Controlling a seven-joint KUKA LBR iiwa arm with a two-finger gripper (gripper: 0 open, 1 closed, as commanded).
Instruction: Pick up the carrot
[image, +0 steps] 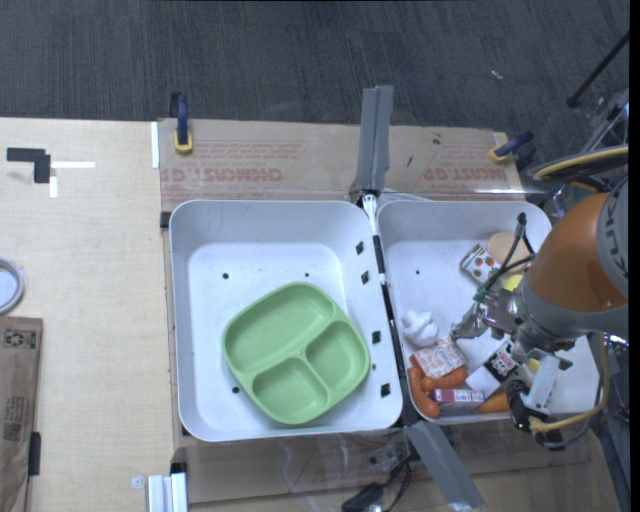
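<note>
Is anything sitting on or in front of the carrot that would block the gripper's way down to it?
Yes. In the right bin, a small packet lies across the carrot, and a red-and-white box lies against its near side. The gripper hangs just beyond them, above the clutter.

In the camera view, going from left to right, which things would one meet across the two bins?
Left white bin → green divided plate → white crumpled item → carrot → gripper → the arm's orange band.
</note>
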